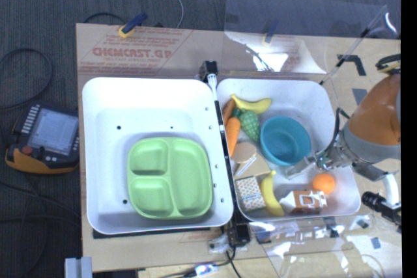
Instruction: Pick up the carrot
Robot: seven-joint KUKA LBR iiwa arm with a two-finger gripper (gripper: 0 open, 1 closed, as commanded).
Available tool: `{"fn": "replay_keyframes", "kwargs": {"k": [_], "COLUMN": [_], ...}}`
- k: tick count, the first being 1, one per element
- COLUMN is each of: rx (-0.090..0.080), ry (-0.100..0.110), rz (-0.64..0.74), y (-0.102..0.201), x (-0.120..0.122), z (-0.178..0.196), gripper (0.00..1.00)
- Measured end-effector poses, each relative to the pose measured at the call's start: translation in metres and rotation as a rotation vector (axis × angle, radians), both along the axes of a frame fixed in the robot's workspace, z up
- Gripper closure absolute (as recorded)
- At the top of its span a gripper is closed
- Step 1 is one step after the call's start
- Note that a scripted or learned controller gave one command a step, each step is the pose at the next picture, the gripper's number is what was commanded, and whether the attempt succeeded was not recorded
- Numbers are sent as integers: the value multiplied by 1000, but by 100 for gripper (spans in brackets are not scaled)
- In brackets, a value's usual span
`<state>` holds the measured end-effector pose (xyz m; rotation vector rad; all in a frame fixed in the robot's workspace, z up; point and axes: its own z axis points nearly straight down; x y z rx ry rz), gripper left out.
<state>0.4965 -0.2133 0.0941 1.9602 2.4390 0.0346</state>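
The carrot (pixel 232 134) is a small orange cone lying along the left wall of the right bin (pixel 326 96), its tip pointing toward the front. A green bumpy vegetable (pixel 248 125) and a yellow banana (pixel 253 104) lie right beside it. My gripper (pixel 317 161) hangs low over the right part of that bin, between the blue bowl (pixel 285 140) and an orange fruit (pixel 323 183). It is well to the right of the carrot, with the bowl in between. Nothing is seen held in it.
The left bin (pixel 104 107) holds a green divided plate (pixel 171 178). At the right bin's front lie a second banana (pixel 271 194), a cracker packet (pixel 249 192) and a small carton (pixel 306 201). A clear plastic shield (pixel 300 29) stands behind the bins.
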Motion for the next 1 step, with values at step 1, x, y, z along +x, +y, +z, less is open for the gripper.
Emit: {"fn": "replay_keyframes", "kwargs": {"k": [1], "rx": [-21], "ry": [9], "rz": [445], "y": [-11], "x": [-7], "z": [-2], "gripper": [0]}}
